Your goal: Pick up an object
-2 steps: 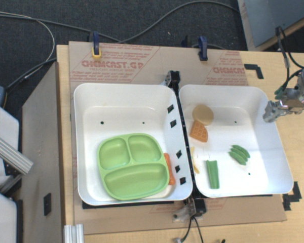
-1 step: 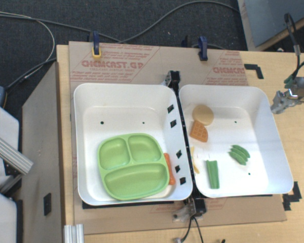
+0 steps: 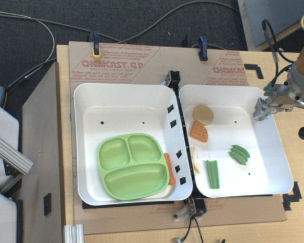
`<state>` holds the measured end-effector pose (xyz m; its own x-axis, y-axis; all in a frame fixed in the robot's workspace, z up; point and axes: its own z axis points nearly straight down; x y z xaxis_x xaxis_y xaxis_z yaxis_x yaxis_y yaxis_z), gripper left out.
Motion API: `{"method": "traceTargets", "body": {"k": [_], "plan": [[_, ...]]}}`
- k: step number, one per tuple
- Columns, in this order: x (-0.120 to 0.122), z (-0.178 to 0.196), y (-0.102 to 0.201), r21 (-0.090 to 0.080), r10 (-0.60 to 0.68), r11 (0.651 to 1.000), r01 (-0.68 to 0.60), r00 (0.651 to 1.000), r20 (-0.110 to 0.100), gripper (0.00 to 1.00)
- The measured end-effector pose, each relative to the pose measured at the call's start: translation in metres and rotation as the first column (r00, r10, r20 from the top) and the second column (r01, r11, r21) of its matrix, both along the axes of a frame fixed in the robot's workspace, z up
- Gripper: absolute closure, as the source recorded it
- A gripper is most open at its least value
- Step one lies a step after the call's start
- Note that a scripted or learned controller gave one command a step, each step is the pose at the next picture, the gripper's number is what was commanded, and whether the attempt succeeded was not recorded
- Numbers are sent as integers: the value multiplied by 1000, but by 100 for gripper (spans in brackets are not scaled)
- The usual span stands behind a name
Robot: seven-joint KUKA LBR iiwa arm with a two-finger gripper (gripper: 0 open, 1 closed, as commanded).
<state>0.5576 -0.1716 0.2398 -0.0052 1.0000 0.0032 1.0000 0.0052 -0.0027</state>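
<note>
Meanwhile, End Effector Hangs at the Right Bin's Far Rim

Over the right bin, the end effector sits at the far right rim; whether it grips anything cannot be told. On that bin's floor lie a round tan piece, an orange waffle-like piece touching it, a green pod and a green stick. A green divided plate rests in the left bin on the surface.

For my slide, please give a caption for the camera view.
Gripper at the right bin's far edge; toy food inside, green tray in the left bin.
</note>
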Motion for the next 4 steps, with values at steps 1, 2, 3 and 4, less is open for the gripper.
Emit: {"method": "traceTargets", "body": {"k": [1, 2, 3, 4], "plan": [[-5, 5, 48, 0, 1, 1000, -1, 1000, 1, 100], [-19, 0, 111, 1, 2, 1000, -2, 1000, 0, 100], [-35, -12, 158, 0, 0, 1000, 0, 1000, -2, 100], [-48, -23, 214, 0, 1, 1000, -1, 1000, -2, 100]]}}
